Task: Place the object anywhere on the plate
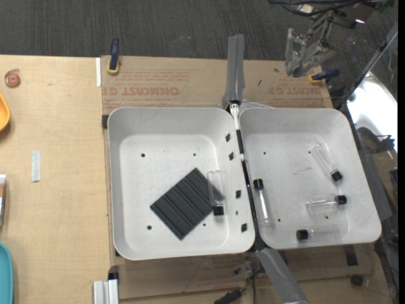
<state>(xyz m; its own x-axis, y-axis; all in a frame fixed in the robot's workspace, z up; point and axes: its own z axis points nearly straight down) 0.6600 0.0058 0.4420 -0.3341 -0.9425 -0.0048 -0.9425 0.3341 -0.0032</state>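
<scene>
A dark grey ribbed plate (182,204) lies tilted in the left bin (126,170), towards its front right. A clear tube with a black cap (215,192) lies along the plate's right corner, touching or overlapping its edge; I cannot tell which. My gripper (301,54) hangs high over the cardboard behind the right bin (354,170), far from the plate and the tubes. It is open with nothing between its fingers.
Several more clear tubes with black caps lie in the right bin: one by the left wall (260,201), one at the right (326,162), two near the front (325,204) (316,234). A metal divider bar (235,75) runs between the bins.
</scene>
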